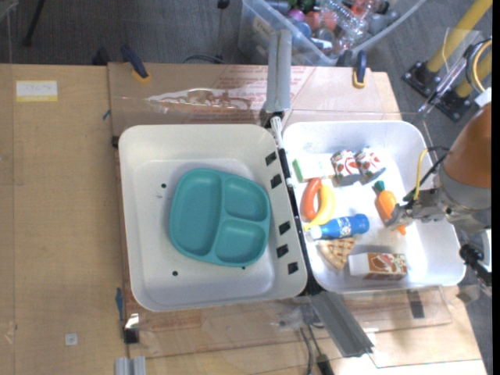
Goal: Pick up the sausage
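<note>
The sausage (311, 198) is a short red-orange link lying in the right bin (437, 266), pressed against a yellow banana (325, 204) on its right side. My gripper (400, 213) hangs low over the right part of that bin, next to a toy carrot (386, 205), well to the right of the sausage. Nothing shows between the gripper and the sausage but a blue bottle (339, 226).
The right bin also holds a pizza slice (337, 251), a small carton (378, 265), two red-and-white packs (356, 164) and a green-edged card (310, 168). A teal divided plate (220, 217) sits in the left bin (148, 280). A clear tub of toys (336, 10) stands behind.
</note>
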Controlling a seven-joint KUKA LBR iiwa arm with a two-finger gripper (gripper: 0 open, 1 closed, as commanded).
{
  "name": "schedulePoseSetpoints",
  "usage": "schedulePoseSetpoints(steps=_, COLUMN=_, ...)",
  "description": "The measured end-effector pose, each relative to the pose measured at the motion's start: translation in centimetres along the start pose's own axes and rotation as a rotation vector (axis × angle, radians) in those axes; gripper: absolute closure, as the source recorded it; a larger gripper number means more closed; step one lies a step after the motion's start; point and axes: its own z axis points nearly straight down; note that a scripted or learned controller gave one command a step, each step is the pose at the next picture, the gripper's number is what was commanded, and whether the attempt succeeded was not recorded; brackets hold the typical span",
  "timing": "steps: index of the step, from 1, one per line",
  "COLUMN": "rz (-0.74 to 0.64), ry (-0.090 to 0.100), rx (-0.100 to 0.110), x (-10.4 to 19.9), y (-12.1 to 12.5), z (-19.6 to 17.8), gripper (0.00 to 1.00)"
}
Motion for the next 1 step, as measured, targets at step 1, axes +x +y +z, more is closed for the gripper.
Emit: schedulePoseSetpoints(steps=1, rz=0.149, ry=0.006, rx=0.015, x=5.36, y=0.05, z=-13.95, gripper=1.0)
